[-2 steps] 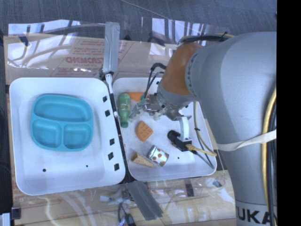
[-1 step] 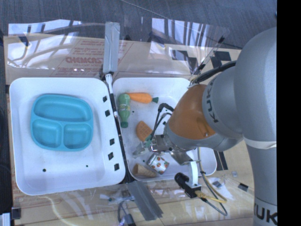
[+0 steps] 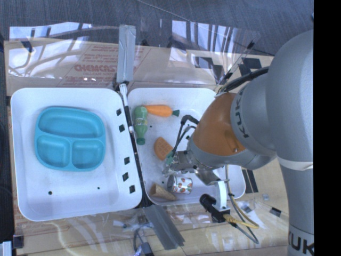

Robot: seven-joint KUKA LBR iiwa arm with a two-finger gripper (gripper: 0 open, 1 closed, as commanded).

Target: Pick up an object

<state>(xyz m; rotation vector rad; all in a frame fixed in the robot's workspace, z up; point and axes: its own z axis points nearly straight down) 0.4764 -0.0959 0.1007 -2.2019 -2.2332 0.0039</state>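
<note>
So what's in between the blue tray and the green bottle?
In the camera view, the white walls where the two bins meet stand between the blue tray and the green bottle, with some bare white floor of the left bin.

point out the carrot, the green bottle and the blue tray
carrot (image 3: pixel 159 110): camera view, on its orange body
green bottle (image 3: pixel 140 120): camera view, on the middle of its body
blue tray (image 3: pixel 69 138): camera view, on the ridge between its compartments

The scene was brightly and evenly lit, with the white bins (image 3: pixel 64 207) nearly washed out. Streaky glare ran across the clear plastic sheet (image 3: pixel 202 41) at the top. The picture was soft and slightly grainy, and the arm (image 3: pixel 282 105) cast only faint shadows.
</note>
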